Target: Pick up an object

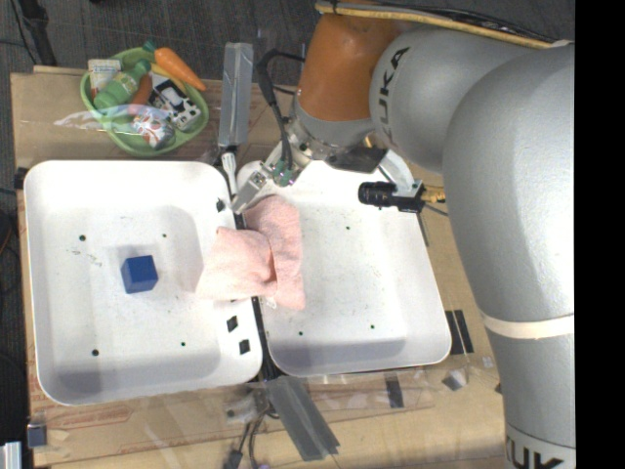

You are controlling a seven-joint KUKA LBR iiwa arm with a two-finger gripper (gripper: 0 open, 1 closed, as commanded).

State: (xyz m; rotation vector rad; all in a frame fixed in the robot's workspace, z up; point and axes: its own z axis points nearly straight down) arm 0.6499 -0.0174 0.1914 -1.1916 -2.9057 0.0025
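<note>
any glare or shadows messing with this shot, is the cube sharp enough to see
Camera view: the left bin is bright but not blown out; the blue cube stays crisp-edged with a soft shadow; the pink cloth looks slightly washed; the end effector is small and murky.

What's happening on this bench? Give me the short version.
A grey KUKA arm reaches in from the right, its gripper low at the top end of the divide between the two white bins. Right under it a pink cloth lies draped across that divide, partly in each bin. A blue cube sits alone in the left bin. A green bowl of odds and ends stands beyond the bins.
</note>
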